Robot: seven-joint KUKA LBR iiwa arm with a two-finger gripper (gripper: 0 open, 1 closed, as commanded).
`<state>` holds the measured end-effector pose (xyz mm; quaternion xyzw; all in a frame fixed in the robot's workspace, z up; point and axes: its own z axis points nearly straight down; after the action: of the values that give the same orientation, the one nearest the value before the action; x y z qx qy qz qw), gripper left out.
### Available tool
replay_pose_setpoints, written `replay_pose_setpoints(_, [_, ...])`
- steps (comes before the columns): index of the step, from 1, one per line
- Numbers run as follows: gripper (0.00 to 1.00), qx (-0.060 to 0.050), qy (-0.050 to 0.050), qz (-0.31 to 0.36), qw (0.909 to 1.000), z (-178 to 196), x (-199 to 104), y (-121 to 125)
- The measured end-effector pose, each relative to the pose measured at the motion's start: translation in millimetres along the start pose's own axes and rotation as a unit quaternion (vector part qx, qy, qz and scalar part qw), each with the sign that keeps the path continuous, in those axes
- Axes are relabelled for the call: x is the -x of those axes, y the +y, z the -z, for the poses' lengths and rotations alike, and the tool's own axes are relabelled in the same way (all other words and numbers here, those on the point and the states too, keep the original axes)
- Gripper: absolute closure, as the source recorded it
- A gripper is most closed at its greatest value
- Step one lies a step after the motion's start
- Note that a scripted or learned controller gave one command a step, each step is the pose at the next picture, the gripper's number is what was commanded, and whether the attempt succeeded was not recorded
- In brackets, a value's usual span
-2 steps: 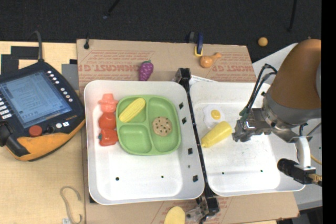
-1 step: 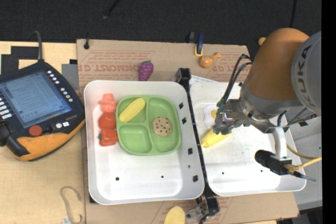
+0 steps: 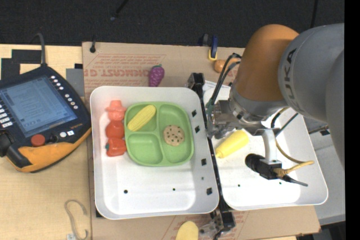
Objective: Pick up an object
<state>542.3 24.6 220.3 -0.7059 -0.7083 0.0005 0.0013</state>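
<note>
The arm (image 3: 304,76) enters from the right of the view and bends down over the inner edge of the right bin (image 3: 304,194), its orange band uppermost and its grey link filling the upper right. The gripper (image 3: 220,123) sits low beside the wall between the two bins. The wrist hides it from above, so it cannot be told whether the jaws are released or clenched, and nothing is seen between them.

One yellow toy (image 3: 232,144), elongated and tilted, lies on the floor of the right bin just beside the gripper, on its near side. It is the only loose thing in that bin.

Nearest the camera, one yellow lump (image 3: 187,230) lies in front of the bins and one metal hook (image 3: 77,216) lies on the table (image 3: 34,199).

The left bin (image 3: 146,194) holds one green tray (image 3: 147,153) with three compartments:
- one corn cob (image 3: 140,117) in the far left compartment
- one cookie (image 3: 174,135) in the right compartment

Red pieces (image 3: 115,139) touch the tray's left side, their count unclear, with one pink toy (image 3: 116,110) just behind them.

One pendant (image 3: 39,115) rests on the table left of the bins. Farthest back, on the cardboard (image 3: 124,64), are one bunch of grapes (image 3: 156,75), one orange thing (image 3: 219,64) and one clip (image 3: 213,49).
</note>
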Motion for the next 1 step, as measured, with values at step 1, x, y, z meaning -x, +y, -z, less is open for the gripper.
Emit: replay_pose_setpoints(1, [1.0, 0.001, 0.0, -0.001, 1.0, 16.7, -32.3, 20.2])
